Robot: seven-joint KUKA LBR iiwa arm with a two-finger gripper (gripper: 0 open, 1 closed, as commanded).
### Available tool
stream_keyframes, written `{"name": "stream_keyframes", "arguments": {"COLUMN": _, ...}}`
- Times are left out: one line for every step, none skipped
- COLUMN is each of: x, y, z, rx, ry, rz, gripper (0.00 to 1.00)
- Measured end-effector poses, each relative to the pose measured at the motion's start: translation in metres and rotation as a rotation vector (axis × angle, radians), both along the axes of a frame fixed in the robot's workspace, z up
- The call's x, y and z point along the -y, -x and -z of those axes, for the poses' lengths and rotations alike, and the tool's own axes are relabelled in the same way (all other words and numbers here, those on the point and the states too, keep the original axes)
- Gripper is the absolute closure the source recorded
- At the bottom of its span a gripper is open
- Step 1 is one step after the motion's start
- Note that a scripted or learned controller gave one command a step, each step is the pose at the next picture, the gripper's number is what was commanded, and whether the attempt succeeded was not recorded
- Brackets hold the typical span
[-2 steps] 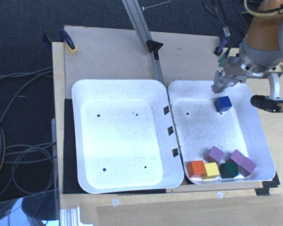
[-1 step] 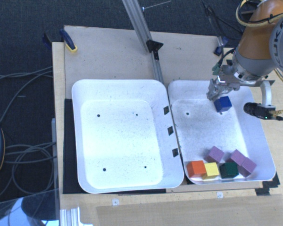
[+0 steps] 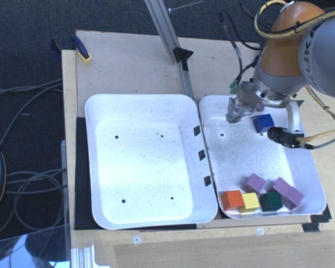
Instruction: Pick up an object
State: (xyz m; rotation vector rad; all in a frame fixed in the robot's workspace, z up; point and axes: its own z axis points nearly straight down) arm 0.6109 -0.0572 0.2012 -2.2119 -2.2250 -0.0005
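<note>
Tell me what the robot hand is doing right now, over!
Gripper low over the right bin's far end, nothing seen between its fingers. Blue block close beside it. Other blocks bunched at near edge. Nothing blocking.

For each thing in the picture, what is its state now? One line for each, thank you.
Gripper: low over the right bin's far end, holding nothing visible.
Blue block: lying loose on the bin floor beside the gripper.
Orange block, yellow block, green block: in a row at the near wall.
Two purple blocks: resting behind that row.

Dark carpet (image 3: 28,15), perhaps; pale wooden bench (image 3: 134,60).
</note>
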Motion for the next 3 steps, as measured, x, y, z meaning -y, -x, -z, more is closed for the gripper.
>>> {"name": "stream_keyframes", "arguments": {"x": -0.047, "y": -0.004, "z": -0.004, "rx": 0.004, "ry": 0.001, "rz": 0.000, "gripper": 1.00}}
{"name": "stream_keyframes", "arguments": {"x": -0.097, "y": 0.010, "z": -0.009, "rx": 0.000, "ry": 0.000, "rz": 0.000, "gripper": 1.00}}
{"name": "stream_keyframes", "arguments": {"x": -0.143, "y": 0.019, "z": -0.017, "rx": 0.004, "ry": 0.000, "rz": -0.001, "gripper": 1.00}}
